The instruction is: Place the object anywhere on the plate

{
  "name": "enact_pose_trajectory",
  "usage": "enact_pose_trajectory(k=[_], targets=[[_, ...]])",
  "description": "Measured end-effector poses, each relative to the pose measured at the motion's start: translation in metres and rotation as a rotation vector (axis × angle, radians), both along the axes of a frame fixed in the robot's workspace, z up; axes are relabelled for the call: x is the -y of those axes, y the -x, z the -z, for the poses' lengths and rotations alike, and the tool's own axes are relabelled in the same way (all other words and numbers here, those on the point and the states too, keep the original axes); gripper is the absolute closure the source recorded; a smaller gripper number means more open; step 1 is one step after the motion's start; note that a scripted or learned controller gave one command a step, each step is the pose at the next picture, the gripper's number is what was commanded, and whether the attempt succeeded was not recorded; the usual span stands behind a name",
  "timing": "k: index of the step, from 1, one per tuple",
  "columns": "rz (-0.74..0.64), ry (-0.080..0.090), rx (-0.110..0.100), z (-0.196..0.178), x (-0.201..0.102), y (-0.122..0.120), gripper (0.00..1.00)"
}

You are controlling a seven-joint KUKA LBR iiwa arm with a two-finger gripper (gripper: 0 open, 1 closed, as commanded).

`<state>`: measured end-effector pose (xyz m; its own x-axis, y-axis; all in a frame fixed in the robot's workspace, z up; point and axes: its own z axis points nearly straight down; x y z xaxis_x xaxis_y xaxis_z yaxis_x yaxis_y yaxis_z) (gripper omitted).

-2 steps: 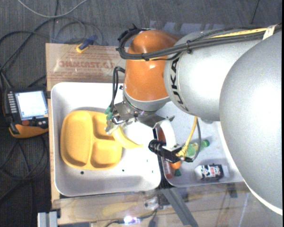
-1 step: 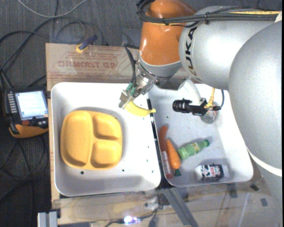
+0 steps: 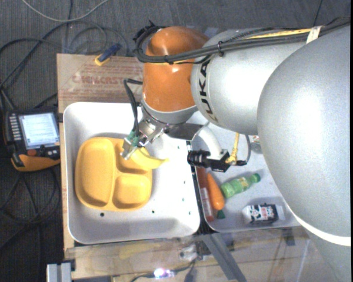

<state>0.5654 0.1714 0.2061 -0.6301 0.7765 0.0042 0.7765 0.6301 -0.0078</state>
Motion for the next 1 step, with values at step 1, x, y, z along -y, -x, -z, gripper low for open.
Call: enact_pose_trajectory(k=[1], targets=[[0.181, 0.005, 0.004, -0.0902, 0.0141, -0.0077, 1.0]])
